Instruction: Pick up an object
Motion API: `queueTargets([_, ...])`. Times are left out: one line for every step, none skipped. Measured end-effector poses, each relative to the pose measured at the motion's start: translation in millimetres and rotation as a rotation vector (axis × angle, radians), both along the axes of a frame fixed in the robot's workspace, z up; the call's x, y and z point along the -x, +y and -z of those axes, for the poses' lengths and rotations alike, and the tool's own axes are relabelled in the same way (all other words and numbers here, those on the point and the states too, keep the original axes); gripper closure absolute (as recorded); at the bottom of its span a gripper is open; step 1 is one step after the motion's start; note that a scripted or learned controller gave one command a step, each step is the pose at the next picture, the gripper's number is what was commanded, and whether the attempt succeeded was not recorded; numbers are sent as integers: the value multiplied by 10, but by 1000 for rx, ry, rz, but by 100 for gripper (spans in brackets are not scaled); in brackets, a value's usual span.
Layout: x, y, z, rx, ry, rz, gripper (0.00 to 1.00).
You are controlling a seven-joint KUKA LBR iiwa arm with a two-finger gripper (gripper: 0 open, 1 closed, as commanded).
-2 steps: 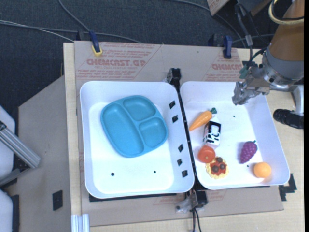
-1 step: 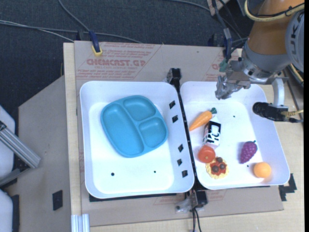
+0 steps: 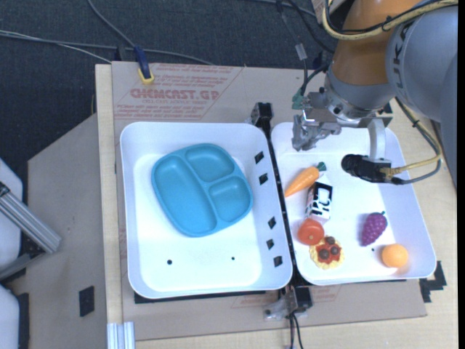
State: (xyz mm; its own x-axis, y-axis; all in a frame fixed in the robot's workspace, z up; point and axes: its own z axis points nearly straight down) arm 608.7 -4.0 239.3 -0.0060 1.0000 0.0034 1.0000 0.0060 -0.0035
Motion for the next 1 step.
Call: queueTargets([-56, 545, 153, 0, 0, 0, 100])
